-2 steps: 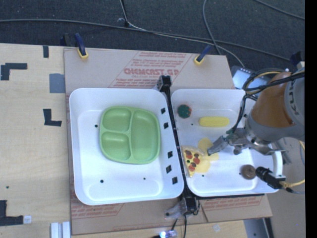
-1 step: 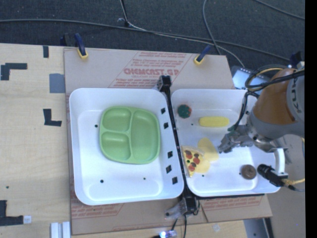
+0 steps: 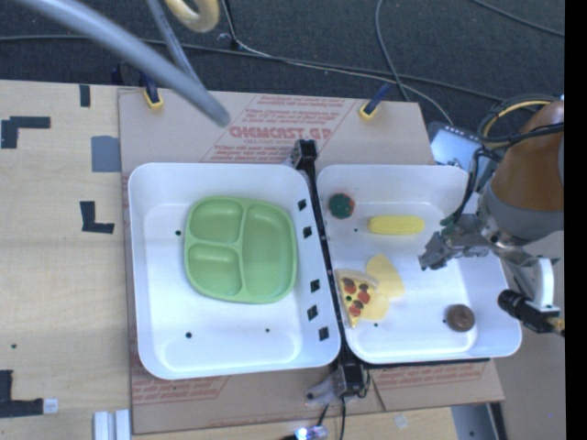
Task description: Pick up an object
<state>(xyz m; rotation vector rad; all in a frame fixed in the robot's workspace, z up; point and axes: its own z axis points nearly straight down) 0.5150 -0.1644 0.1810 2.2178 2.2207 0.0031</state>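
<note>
The right bin holds a yellow oblong piece, a small dark green ball, a pale yellow wedge, a pizza slice toy and a small brown round piece. My gripper hangs over the right side of this bin, right of the yellow pieces and above the brown piece. I see nothing between its fingers.
The left bin holds a green divided plate. A black divider runs between the bins. Cables lie on the dark floor behind. A grey pole crosses the top left.
</note>
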